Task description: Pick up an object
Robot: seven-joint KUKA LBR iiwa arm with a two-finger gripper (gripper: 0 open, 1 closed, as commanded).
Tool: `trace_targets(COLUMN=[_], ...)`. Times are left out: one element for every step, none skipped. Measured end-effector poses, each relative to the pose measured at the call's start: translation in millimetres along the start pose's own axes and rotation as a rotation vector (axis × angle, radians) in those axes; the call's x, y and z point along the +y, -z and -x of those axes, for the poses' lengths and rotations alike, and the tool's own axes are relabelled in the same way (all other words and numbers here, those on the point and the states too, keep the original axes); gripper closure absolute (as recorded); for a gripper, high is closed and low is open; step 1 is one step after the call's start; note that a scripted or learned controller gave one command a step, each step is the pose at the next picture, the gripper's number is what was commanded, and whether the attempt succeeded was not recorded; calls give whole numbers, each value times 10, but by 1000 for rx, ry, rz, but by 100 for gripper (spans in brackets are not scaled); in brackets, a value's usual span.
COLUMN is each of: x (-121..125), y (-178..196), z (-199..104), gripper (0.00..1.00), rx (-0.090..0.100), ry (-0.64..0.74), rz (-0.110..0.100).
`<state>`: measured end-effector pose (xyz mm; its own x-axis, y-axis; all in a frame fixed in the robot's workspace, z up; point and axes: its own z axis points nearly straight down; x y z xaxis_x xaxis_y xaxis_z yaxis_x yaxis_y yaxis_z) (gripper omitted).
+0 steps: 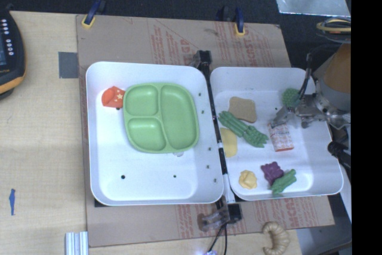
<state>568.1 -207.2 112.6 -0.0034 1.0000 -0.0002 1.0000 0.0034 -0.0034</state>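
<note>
jaws (280, 121) are low in the right bin (310, 185), near its right edge, can't tell their state. just below them lies a small white packet (282, 138) with red print, too small to read, long axis roughly toward the bin's near edge. green ridged piece (242, 128) lies diagonal at the bin's left side; left bin (149, 185) carries a green divided plate (161, 117).

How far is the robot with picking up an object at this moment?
Nothing looks picked up yet. The gripper is low in the right bin, just above the small packet, so a grasp seems under way. Closing on an object and lifting it are still left.
</note>
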Motion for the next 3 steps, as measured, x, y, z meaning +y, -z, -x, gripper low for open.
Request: trace_targets(x=[666,896,890], y=[-205,-196,-87], z=[-82,47,48], gripper=[0,0,100], rx=[-1,-1,-2], ry=[4,3,7], rz=[6,4,2])
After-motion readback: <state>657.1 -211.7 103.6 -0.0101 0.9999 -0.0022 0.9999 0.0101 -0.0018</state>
